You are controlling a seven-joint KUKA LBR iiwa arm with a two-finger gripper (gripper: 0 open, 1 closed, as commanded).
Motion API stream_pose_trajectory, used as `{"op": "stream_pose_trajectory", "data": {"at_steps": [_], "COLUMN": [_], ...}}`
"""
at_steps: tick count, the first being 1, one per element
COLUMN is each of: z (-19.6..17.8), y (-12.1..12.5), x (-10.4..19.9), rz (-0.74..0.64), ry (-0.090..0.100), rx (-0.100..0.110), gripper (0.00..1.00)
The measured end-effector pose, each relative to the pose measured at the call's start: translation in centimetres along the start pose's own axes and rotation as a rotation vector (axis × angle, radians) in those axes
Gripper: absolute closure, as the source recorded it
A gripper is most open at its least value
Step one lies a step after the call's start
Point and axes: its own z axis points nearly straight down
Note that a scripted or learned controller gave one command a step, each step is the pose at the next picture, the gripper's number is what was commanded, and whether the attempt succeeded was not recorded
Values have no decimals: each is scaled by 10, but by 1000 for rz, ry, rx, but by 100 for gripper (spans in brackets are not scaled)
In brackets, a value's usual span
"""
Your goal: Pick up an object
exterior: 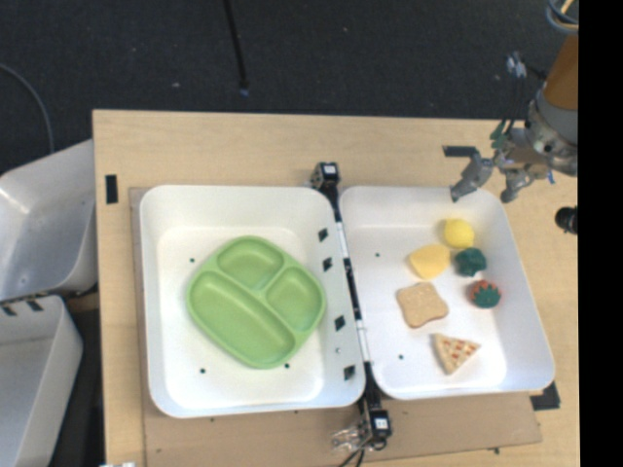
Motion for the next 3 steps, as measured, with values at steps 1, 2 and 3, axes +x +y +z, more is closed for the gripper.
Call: {"op": "stream_pose_trajectory", "data": {"at_steps": [1, 2, 3], "z": [-9, 38, 95], "y": [2, 3, -3], "x": [1, 8, 15], "rz": [-4, -6, -5], "ry": [-4, -3, -2], "rx": [-14, -9, -8], "gripper": [0, 0, 0]}}
